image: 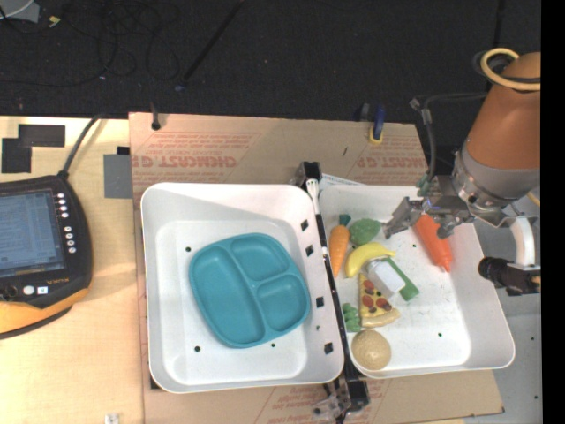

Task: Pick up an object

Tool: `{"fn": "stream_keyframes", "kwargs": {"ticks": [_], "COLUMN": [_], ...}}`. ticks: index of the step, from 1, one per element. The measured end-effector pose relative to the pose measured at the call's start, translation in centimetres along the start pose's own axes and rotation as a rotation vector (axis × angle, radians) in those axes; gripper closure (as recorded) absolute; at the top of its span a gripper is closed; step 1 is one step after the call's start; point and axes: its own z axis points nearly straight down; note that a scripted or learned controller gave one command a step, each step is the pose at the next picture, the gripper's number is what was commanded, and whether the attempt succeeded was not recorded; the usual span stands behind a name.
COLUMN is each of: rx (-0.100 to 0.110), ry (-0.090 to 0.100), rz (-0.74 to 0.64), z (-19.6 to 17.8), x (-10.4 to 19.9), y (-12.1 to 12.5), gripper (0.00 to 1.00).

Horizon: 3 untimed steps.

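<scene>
Camera view: grey arm with orange band enters from 3 o'clock, its two-finger gripper (430, 214) low over the upper part of the right shallow white bin (477, 343). Jaws look spread wide, dark fingers splayed to 9 and 3 o'clock, nothing seen between them. Orange plastic carrot-shaped toy (434, 241) lies just below the jaws toward 5 o'clock, long axis running 11 to 5 o'clock; judged nearest candidate for the pick. Whether a finger touches its top end, cannot tell. Further toward 8 o'clock of the jaws: green broccoli toy (364, 230), yellow plastic banana (368, 256), second small orange carrot (338, 249) by the bin divider. Left white bin (168, 343) holds a teal compartment plate (249, 289), well apart. Likely need: jaws centred across the carrot's short axis before closing.
</scene>
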Motion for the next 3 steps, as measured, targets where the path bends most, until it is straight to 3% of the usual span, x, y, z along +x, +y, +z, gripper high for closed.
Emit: {"fn": "stream_keyframes", "kwargs": {"ticks": [1, 2, 3], "rx": [0.005, 0.005, -0.001], "ry": [-0.002, 0.003, 0.0], "rz": [0.0, 0.0, 0.001], "z": [14.9, 17.2, 17.0], "x": [0.3, 1.5, -1.0], "y": [-2.5, -6.4, -2.5], "gripper": [0.0, 0.0, 0.0]}}
